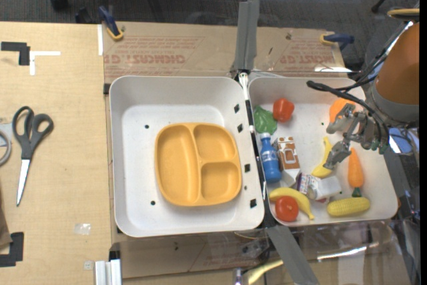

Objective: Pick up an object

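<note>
Carrot (pixel 355 169) lies just beside the tool (pixel 341 143) (right bin (pixel 303 93)).

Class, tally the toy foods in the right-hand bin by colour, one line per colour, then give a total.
Red: 2, tomato, tomato
Yellow: 3, banana, corn, banana
Orange: 1, carrot
Green: 1, leafy piece
Total: 7

Arm (pixel 399 80) reaches in, tool (pixel 341 138) angled down, fingers apart

Grey arm (pixel 390 100) — orange band, black cables
</note>
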Robot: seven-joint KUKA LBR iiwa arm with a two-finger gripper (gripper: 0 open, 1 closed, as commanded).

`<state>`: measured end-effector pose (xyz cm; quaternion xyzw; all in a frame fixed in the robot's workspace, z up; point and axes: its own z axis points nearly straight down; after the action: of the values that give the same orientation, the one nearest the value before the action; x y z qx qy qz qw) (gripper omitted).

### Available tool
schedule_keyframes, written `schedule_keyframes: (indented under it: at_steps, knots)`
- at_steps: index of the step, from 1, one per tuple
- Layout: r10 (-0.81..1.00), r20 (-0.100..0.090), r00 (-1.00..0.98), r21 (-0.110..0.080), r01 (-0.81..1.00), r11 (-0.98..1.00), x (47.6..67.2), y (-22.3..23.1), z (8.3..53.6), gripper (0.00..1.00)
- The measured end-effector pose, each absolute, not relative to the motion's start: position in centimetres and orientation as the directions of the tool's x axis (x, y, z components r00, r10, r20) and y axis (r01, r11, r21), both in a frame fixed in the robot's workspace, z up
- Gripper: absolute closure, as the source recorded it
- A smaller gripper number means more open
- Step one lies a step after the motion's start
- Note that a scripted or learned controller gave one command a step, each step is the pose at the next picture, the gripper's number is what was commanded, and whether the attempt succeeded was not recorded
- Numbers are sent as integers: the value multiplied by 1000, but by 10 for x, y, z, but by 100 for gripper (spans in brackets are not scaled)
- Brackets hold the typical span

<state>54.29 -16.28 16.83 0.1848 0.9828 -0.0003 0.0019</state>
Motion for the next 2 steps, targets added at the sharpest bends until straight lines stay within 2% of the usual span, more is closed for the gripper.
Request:
schedule_keyframes:
  at_steps: [1, 2]
  knots:
    - [398, -3, -917, 0, 398, 917, 530, -222, 92, 0]
    - [396, -7, -918, 0, 396, 918, 531, -222, 102, 100]
